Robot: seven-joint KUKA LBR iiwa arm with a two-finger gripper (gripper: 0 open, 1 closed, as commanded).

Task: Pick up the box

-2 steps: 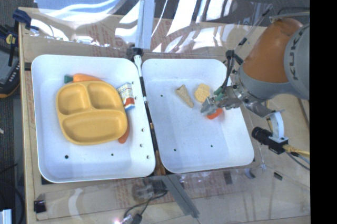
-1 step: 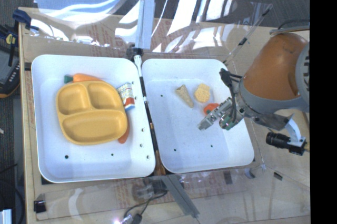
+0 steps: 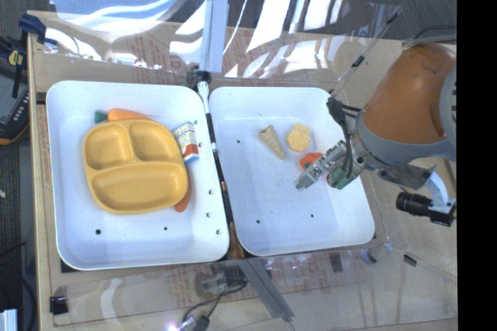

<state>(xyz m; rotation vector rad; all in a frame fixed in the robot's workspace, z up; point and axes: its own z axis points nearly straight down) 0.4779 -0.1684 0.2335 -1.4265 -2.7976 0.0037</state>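
1. One camera view, from above: my gripper (image 3: 317, 174) hangs low over the right bin (image 3: 272, 213), near its right edge. I cannot tell from here how far open it stands, and I see nothing held in it
2. The thing I take for the box (image 3: 186, 143), small, with a red, white and blue label, lies in the left bin (image 3: 140, 236). It is close against that bin's right wall and touching the right rim of the yellow divided plate (image 3: 136, 166). So I am over the wrong bin, well apart from my target
3. First risk: closing where I am. A small red piece (image 3: 311, 159) sits just beside my gripper, with a round yellow cracker (image 3: 298, 138) and a tan wedge (image 3: 272, 141) near it. A grasp here would likely take one of those, or nothing
4. Second risk: crossing over too low. The two bin walls meet between me and the box, and I could clip them if I don't lift first
5. Third risk: the box is wedged between plate rim and bin wall, so there is little room on either side. Coming down askew, I could land on the plate, tip it, or push the box under its rim
6. Fourth risk: the box looks small and lies tilted, so a pinch across the wrong faces could let it slip out as I rise
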